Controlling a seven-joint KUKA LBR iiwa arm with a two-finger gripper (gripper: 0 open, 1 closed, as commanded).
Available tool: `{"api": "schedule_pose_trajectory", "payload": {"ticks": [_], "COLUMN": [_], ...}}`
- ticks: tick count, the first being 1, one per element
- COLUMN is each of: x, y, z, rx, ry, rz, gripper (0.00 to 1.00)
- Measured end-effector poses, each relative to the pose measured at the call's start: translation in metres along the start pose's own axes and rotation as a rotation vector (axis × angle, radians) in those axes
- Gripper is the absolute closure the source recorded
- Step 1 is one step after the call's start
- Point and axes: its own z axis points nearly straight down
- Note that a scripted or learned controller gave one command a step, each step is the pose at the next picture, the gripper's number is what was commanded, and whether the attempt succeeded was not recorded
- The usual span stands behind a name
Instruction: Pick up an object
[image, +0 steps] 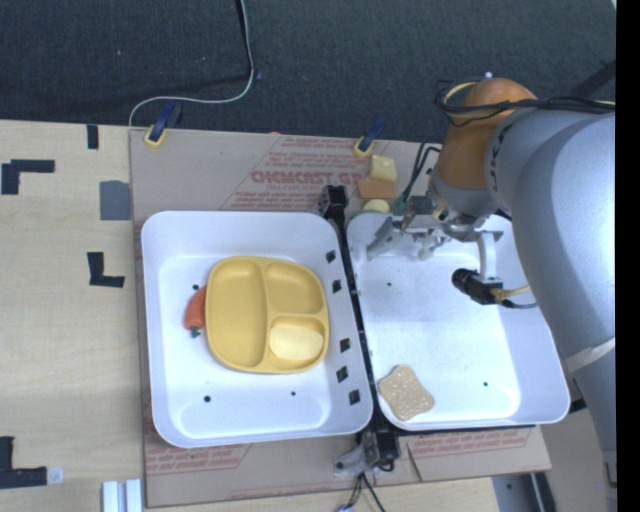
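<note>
A tan cracker-like piece (405, 391) is lying at the near edge of the right bin (520, 400). The gripper (400, 238) is hanging at that bin's far left corner, fingers (381, 237) spread, gripping nothing. Small blocks (378, 180) are sitting just beyond. The left bin (160, 400) is holding a yellow divided plate (262, 310), partly covering an orange item (194, 309).

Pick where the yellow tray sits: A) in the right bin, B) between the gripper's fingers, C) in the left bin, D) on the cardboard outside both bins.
C: the yellow tray lies flat on the floor of the left bin, across the divider from the gripper.
</note>
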Motion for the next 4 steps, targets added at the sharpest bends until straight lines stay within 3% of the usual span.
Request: {"api": "schedule_pose_trajectory", "payload": {"ticks": [1,2,3,4], "x": [0.010,0.011,0.011,0.008], "y": [0.000,0.000,0.000,-0.014], "z": [0.019,0.009,0.010,0.019], "rx": [0.001,0.000,0.000,-0.001], "ry": [-0.002,0.000,0.000,0.001], "rz": [0.002,0.003,0.003,0.003], "gripper": [0.00,1.00,0.00,0.00]}}
